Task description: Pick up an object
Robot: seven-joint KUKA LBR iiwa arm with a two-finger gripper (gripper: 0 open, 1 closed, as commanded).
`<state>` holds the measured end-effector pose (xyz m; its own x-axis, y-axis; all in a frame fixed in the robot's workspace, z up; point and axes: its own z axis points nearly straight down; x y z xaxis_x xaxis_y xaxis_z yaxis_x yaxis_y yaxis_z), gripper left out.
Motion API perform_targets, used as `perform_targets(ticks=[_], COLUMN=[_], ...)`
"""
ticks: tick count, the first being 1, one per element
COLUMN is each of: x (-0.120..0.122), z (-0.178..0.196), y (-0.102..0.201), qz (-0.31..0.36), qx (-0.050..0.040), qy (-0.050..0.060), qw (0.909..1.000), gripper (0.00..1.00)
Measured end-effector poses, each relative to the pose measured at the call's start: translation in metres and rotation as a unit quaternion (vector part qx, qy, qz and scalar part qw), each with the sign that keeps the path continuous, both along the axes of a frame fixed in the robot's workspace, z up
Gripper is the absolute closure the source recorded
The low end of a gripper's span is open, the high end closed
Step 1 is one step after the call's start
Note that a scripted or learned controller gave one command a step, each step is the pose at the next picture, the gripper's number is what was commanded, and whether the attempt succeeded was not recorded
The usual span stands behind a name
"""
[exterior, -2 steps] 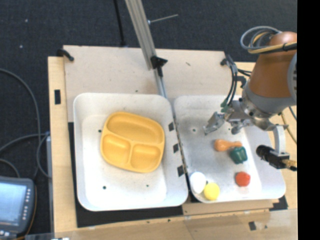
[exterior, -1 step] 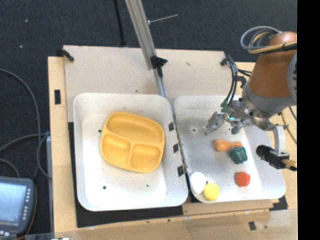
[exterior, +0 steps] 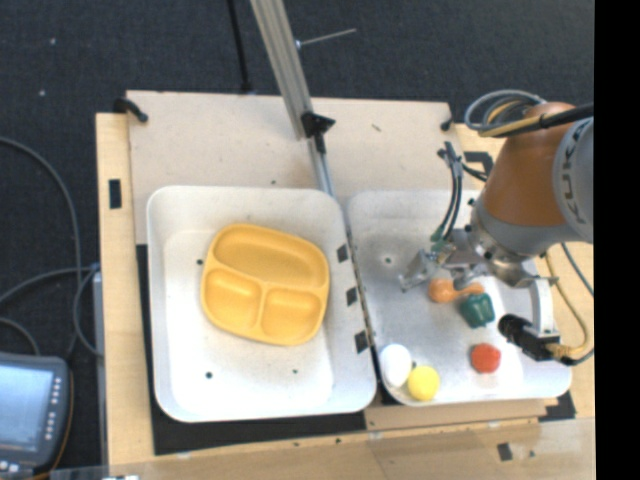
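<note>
My hand low in right bin, beside orange piece. Finger state: cannot tell. Step: reaching. Next: centre, clamp, lift.

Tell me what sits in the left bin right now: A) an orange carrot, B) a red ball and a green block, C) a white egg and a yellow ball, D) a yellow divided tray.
D: the yellow tray, with its three compartments, lies in the left bin, while the small items lie in the right bin.
</note>
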<state>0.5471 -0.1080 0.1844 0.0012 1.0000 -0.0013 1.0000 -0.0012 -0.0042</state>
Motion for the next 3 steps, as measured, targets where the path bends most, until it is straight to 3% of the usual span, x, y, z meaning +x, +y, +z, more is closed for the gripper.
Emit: perform_targets(ticks=[1, 2, 3], x=[0.0, 0.0, 0.002], z=[-0.063, -0.085, -0.073], y=[-0.003, -0.004, -0.005], qz=[0.0, 0.0, -0.003], qx=[0.0002, 0.0, 0.0006], qy=[0.0, -0.001, -0.004], qw=[1.0, 1.0, 1.0], gripper=[0.0, 0.0, 1.0])
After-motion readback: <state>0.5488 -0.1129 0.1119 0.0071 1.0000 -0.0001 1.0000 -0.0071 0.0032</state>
